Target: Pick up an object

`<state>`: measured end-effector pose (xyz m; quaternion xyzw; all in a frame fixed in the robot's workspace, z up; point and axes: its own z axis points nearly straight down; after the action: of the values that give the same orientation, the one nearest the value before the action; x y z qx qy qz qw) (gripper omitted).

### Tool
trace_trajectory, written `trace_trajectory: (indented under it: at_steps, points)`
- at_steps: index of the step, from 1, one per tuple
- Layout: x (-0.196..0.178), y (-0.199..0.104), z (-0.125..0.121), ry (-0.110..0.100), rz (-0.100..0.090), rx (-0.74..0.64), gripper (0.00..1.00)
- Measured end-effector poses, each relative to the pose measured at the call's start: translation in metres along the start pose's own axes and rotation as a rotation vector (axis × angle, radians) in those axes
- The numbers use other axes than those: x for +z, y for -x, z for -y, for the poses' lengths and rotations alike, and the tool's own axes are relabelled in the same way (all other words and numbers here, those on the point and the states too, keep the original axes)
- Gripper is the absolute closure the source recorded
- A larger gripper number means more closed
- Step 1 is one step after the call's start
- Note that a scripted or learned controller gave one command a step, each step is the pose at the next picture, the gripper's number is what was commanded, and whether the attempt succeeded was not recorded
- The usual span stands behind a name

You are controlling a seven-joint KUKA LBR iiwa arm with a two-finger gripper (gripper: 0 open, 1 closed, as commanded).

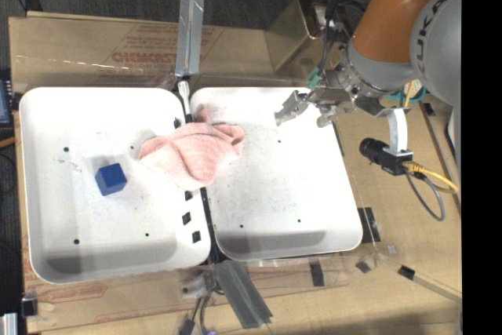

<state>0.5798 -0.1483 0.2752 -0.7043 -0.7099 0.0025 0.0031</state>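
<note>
The soft pink cloth (196, 149) is crumpled in a heap. It lies right over the wall where the two shallow white bins meet. Part of it sits in the left white bin (47, 169). One floppy corner hangs into the right white bin (314, 208).

A small blue cube (111, 178) sits near the pink cloth, on its left and a bit closer to the front, on the floor of the left bin. The cube and the cloth do not touch.

My jaws are to the right of the pink cloth and a little further back, over the back part of the right bin. They are wide apart, with nothing between them, and they do not touch the cloth.

My grey arm with the orange band (392, 12) is further right of the cloth. Behind the cloth, past the bins, a flat brown cardboard sheet (94, 43) lies on the surface (408, 247).
</note>
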Motion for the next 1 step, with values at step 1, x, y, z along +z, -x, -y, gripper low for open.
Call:
trace_trajectory:
  at_steps: [1]
  points:
    - [0.1466,-0.0324,-0.044,-0.001,-0.001,0.169,0.0]
